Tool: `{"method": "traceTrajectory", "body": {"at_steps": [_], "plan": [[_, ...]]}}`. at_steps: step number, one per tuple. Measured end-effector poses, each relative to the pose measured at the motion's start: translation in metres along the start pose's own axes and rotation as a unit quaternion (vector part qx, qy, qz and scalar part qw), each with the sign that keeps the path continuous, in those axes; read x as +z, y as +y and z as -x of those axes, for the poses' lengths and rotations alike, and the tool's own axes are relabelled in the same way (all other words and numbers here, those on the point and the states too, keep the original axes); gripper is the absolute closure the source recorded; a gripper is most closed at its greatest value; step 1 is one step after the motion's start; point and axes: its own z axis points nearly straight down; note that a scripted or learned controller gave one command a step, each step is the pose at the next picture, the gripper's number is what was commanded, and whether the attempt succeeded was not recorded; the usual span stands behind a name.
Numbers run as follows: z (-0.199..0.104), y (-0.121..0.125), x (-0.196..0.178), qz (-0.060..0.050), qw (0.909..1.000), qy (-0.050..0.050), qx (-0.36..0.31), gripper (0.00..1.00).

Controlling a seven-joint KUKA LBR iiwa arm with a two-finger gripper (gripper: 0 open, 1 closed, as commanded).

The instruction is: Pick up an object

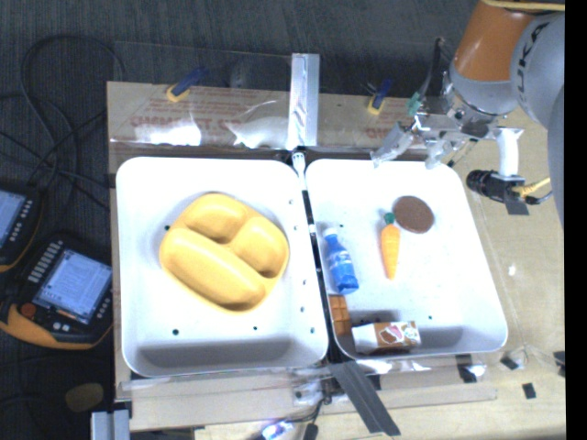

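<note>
Gripper [404, 145]: raised over the right white bin's [477, 291] far rim, fingers spread, grasping nothing | nearest below it: round brown disc [413, 214] touching the small orange carrot [390, 248] | blue bottle [340, 261] further off, against the divider | judgement: lifted clear to pick a target.

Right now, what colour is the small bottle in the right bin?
Blue with a white cap, in the camera view: bottle.

Right bin [459, 273]: open floor right of carrot [391, 249]; bottle [340, 262], carton [387, 335] crowd left wall, front.
</note>
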Motion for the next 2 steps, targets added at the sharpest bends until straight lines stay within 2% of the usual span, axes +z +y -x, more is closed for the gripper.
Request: {"method": "traceTrajectory", "body": {"at_steps": [1,2], "plan": [[0.020,-0.013,0.154,0.002,0.9988,0.000,-0.049,0.00],[0.020,-0.059,0.160,0.008,0.9954,-0.002,-0.095,0.00]]}}
